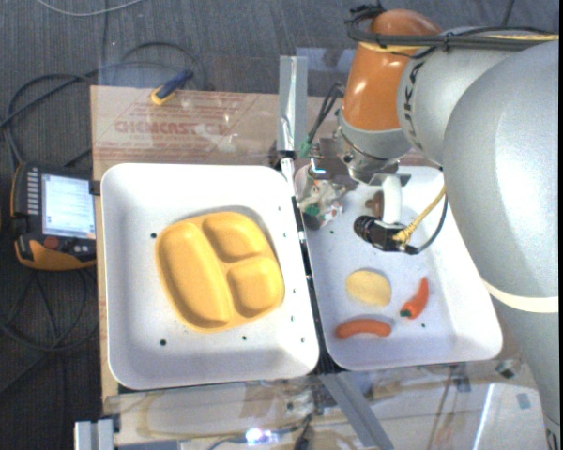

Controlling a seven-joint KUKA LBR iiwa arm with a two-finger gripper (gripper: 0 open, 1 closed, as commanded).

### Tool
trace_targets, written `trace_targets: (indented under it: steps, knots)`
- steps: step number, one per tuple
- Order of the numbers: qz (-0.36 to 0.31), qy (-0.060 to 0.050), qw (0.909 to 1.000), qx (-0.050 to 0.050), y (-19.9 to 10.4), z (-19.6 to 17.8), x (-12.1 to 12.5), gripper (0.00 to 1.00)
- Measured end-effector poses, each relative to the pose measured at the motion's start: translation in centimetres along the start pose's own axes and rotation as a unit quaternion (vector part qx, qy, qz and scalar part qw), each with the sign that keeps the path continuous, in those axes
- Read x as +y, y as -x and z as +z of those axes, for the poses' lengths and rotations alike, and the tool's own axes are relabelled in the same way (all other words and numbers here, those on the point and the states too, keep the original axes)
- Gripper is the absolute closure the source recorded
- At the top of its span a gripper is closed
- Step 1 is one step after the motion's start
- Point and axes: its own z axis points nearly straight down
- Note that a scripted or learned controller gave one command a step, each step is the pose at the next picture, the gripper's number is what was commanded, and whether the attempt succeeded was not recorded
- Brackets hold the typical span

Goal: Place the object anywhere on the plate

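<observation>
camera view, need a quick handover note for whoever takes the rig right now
Pincer: at the top left corner of the right bin, over the divider; nothing seen held.
Yellow plate: in the left bin, nothing on it.
Right bin holds a pale round piece, a sausage and a small chili.
Done: nothing placed.
Left: pick one item and set it on the plate.

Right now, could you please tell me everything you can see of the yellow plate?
The plate is a glossy yellow tray, plastic by its look, with rounded corners and three compartments: one long section on its left, two smaller ones on its right. It lies flat and slightly turned near the middle of the left bin, resting on the bin floor. Nothing lies in it, and the arm is not over it.
</observation>
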Motion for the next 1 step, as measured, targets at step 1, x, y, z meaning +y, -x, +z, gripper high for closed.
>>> trace_targets:
  steps: [1]
  knots:
    - [-0.089,0.017,0.9959,0.001,-7.77,0.69,-2.12,1.0]
